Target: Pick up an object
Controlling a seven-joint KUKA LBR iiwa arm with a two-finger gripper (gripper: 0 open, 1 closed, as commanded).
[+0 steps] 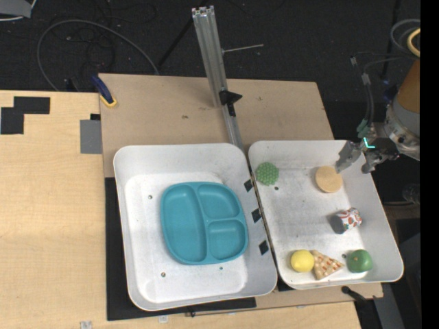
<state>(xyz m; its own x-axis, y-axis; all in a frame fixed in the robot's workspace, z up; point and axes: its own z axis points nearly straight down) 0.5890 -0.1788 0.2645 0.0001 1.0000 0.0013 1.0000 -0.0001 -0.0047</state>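
Note:
The right bin (295,211) holds several small objects: a green bumpy ball (267,173) at its far left, a tan round disc (328,179), a red, white and grey piece (348,220), and along the near edge a yellow lemon (302,260), a pizza slice (326,266) and a green apple (359,260). My gripper (360,157) hangs over the bin's far right corner, just right of and above the tan disc. Its two fingers are spread apart, open, with nothing between them.
The left bin (137,184) holds a teal divided plate (204,221). A metal post (212,60) rises behind the gap between the bins. Black clips (255,214) sit along the shared rim. Cables hang near the arm at the right.

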